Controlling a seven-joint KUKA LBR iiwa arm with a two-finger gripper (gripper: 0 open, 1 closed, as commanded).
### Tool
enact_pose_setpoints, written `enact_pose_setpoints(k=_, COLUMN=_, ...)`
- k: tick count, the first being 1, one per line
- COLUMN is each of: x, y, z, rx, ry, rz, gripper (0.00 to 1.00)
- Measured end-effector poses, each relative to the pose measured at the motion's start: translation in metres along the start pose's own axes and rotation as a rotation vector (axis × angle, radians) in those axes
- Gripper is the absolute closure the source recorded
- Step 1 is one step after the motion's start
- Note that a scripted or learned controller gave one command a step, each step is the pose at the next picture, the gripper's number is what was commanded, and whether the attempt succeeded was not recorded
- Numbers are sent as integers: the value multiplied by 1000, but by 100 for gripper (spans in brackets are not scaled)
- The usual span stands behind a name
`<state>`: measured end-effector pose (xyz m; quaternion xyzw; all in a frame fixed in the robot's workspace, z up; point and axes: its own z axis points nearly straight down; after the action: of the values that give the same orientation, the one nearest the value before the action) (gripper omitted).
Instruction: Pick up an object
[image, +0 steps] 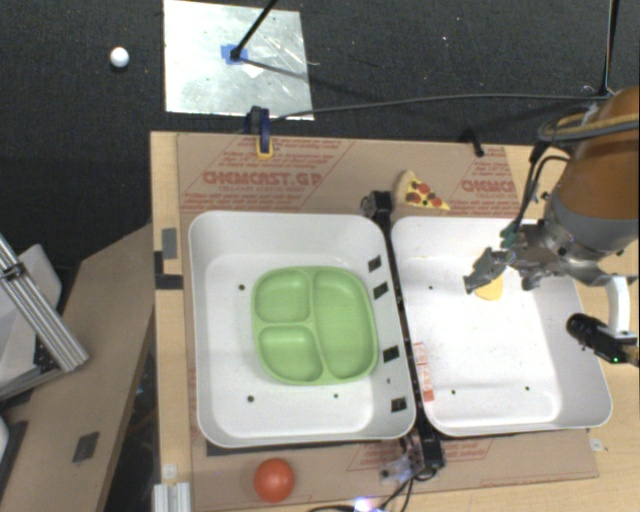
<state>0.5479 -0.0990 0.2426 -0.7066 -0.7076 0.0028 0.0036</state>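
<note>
Over the right shallow white bin my claw hangs low, touching or just above a small yellow wedge-shaped object; whether it grips, I cannot tell. Left of it, a pale green three-compartment plastic tray lies in the other white bin.

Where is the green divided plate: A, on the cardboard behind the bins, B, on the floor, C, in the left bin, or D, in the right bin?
C: the green plate lies flat in the middle of the left bin, while the pincer is over the right bin.
</note>
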Motion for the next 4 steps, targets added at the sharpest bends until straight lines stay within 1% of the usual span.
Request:
enact_pose_setpoints(k=1, x=0, y=2, z=-5, rx=-11, ry=-1, rz=-2, gripper=0)
enact_pose_setpoints(k=2, x=-2, y=0, z=57, rx=-6, ry=0, rz=0, gripper=0)
enact_pose_setpoints(k=3, x=-2, y=-10, z=106, rx=-7, ry=0, rz=1, gripper=0)
enact_pose_setpoints(k=4, x=-1, y=-10, z=159, rx=-6, ry=0, rz=0, gripper=0)
